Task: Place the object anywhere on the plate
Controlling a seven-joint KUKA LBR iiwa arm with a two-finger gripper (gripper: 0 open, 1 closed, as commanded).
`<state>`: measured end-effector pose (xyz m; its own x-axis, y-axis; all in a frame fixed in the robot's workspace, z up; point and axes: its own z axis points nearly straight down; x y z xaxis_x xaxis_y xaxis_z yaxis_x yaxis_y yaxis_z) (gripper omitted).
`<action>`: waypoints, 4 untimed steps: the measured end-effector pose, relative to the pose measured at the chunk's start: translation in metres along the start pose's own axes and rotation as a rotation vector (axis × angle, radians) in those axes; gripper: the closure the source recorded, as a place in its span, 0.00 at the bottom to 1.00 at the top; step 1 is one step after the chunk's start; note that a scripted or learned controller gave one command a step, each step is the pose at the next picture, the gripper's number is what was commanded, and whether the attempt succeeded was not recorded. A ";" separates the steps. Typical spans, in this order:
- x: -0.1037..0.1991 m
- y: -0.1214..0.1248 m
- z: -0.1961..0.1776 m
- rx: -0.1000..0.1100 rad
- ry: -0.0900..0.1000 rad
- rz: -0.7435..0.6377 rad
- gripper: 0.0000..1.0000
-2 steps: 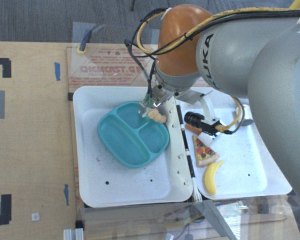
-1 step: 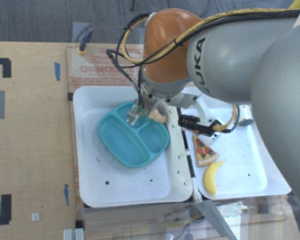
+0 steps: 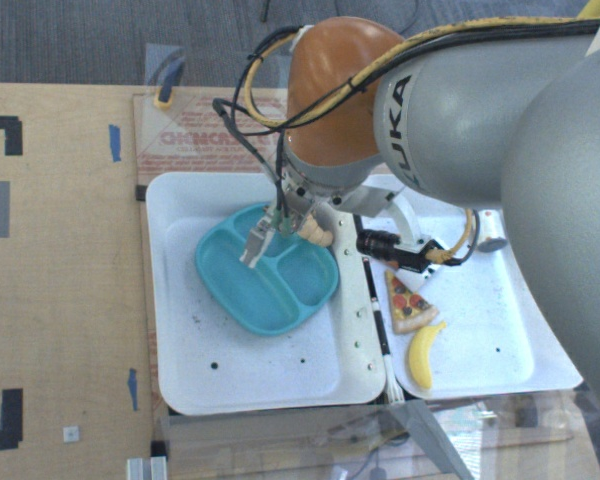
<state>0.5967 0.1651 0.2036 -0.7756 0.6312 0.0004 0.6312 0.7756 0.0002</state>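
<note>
Tan, lumpy object (image 3: pixel 317 232) lies on teal divided plate's (image 3: pixel 265 303) rim.

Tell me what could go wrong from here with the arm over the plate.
The end effector hangs low over the teal divided plastic plate, so descending further may strike a divider ridge. The tan object beside it sits at the plate's rim and could end up in the white left bin instead.

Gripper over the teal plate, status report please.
Gripper low over teal plate in left bin. Tan object beside the fingers, grasp unclear. Pizza slice and banana in right bin, not in the way.
</note>
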 end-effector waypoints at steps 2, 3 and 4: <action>0.034 0.017 -0.189 -0.005 -0.004 0.106 0.00; 0.054 0.006 -0.192 0.000 -0.001 -0.239 0.00; 0.071 -0.042 -0.217 -0.001 -0.002 -0.671 0.00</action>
<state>0.5153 0.1772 0.4211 -0.9999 0.0119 -0.0021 0.0119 0.9999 0.0007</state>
